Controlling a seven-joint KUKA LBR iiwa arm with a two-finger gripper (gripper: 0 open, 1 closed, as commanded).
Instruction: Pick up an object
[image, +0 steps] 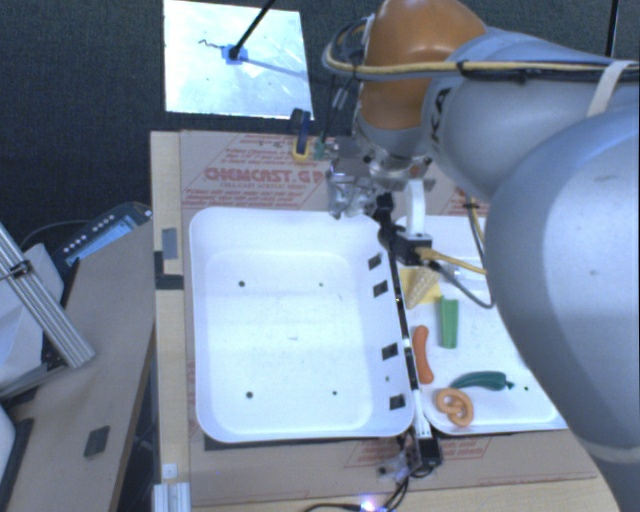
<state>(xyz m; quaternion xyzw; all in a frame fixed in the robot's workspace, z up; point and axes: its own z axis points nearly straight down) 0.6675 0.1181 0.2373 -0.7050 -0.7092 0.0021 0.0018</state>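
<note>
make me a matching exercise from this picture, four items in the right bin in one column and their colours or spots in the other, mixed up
Things:
1. pretzel-shaped piece
2. straight stick
3. long curved piece
4. wedge

Descriptions:
A. pale yellow, lying nearest the hand
B. light green, lying between the wedge and the dark green piece
C. orange, lying along the divider between the bins
D. orange-tan loops, at the near end of the right bin

Pairs: 1-D, 2-B, 3-C, 4-A
</note>
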